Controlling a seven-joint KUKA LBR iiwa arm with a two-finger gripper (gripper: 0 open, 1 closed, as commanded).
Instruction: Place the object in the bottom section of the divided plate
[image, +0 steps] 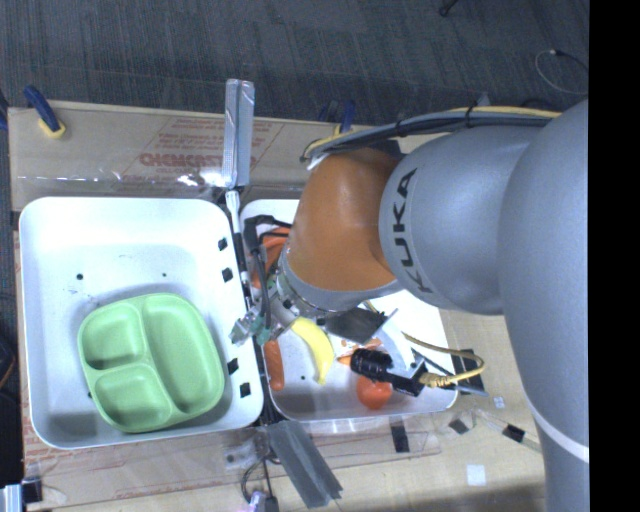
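Note:
A light green divided plate (205, 398) lies in the left bin (60, 240), towards its front, and all of its sections are bare. My gripper (256, 326) hangs under the orange wrist band, low over the left edge of the right bin (330, 408), close to the wall between the two bins. Just to its right lies a yellow banana-shaped piece (316, 351). An orange stick-shaped piece (273, 366) sits right below the gripper. The arm hides most of the right bin.
A red-orange rounded piece (374, 393) rests near the right bin's front edge. A grey metal bar (238, 130) stands up at the back between the bins. The back half of the left bin is bare white floor.

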